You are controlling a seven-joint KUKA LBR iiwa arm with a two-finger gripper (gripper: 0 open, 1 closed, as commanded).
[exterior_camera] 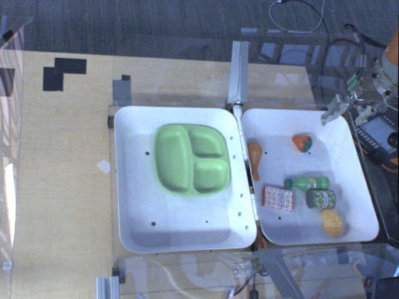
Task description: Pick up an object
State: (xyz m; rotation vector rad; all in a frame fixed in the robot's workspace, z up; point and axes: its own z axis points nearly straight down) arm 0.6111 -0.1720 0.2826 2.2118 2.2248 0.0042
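The right bin (355, 161) holds several small items. These are an orange-red fruit with a green top (302, 143), a brown drumstick-shaped piece (254, 156), a green bottle lying on its side (307, 183), a green can (320, 199), a red and white box (277, 198) and a yellow corn cob (332, 222). My gripper (345, 108) hangs over the bin's far right corner. It is open, with nothing between its fingers, and it is well apart from every item.
The left bin (134, 185) carries a light green divided plate (191, 159). A metal divider post (237, 73) stands behind the seam between the bins. Cables and a dark device (377, 136) sit beyond the right bin's right rim.
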